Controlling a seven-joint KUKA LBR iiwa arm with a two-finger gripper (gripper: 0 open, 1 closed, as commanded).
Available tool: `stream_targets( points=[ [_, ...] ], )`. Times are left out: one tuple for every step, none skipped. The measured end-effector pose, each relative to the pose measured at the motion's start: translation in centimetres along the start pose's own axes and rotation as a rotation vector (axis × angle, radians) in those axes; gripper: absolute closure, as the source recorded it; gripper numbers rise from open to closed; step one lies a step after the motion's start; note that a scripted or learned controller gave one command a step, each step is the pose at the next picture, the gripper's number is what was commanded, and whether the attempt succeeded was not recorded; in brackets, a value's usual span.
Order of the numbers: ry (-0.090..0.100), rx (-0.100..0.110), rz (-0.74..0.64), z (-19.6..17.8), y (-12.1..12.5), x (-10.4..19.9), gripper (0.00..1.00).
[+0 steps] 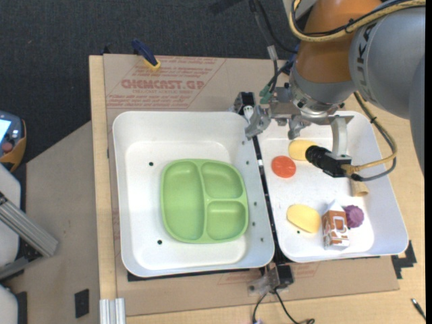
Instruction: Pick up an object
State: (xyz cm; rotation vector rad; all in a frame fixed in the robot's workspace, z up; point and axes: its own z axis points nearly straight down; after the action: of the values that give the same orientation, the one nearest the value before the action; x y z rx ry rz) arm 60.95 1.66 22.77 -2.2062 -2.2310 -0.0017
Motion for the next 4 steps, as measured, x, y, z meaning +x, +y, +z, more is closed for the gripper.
stream_targets(
  points=[
    [-0.005, -0.005, 0.012, 4.5, 4.8, -2.8, 0.0],
    [-0.013, -0.005, 0.025, 4.3, 5.3, -20.3, 0.0],
    [-0.001, 0.006, 0.01, 14.2, 5.3, -18.0, 0.0],
    [-0.005, -0.007, 0.013, 14.1, 5.5, -21.6, 0.0]
  ],
)
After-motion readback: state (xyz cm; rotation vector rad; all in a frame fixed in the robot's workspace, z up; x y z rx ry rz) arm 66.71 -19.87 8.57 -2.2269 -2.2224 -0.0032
